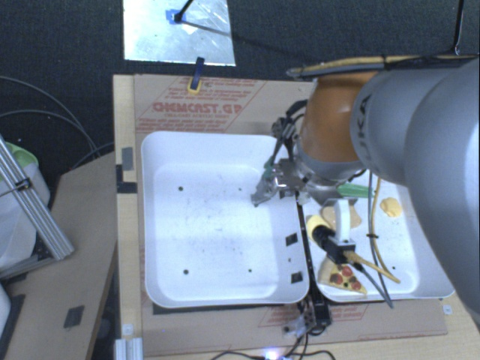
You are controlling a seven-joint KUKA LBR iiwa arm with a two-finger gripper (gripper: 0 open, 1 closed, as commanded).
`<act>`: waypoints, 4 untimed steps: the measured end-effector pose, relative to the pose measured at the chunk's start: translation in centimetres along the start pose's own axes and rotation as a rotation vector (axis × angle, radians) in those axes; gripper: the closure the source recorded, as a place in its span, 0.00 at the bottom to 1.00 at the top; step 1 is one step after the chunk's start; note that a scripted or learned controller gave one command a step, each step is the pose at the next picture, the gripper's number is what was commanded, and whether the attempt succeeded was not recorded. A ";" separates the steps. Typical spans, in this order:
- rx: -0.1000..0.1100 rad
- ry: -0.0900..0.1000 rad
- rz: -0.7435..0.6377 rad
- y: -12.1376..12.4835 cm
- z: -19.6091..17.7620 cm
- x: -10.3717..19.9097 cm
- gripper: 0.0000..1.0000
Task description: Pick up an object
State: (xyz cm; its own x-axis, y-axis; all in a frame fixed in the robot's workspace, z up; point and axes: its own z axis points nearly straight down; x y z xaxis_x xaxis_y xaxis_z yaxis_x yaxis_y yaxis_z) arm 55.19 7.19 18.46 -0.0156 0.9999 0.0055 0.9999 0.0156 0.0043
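Observation:
My gripper [261, 192] hangs over the right side of the left bin [172, 276], close to the wall between the two bins. No object shows in it. In the right bin [420, 280] a toy pizza slice [342, 277] lies near the front edge. Further back lie a small yellow piece [390, 206] and a pale yellow piece [324, 220], with a green object [354, 191] partly under the arm. The grey arm with its orange band [330, 126] hides much of the right bin.
Both bins rest on a cardboard sheet [202, 107] on the bench. A shiny metal sheet [176, 21] lies on the dark floor behind. An aluminium frame [30, 208] and a green item [22, 160] stand at the left. A blue and yellow clip [196, 77] sits at the cardboard's back edge.

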 end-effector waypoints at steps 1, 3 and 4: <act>0.013 -0.001 0.001 -4.3 8.4 11.3 0.00; 0.006 -0.005 0.010 11.8 10.7 16.1 0.00; 0.000 -0.005 0.006 12.0 9.0 16.1 1.00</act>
State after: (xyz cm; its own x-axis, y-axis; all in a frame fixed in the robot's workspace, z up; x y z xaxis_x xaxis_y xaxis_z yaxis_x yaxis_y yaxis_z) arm 66.95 23.51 9.63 -0.0094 1.0000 0.0004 0.9999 0.0094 0.0042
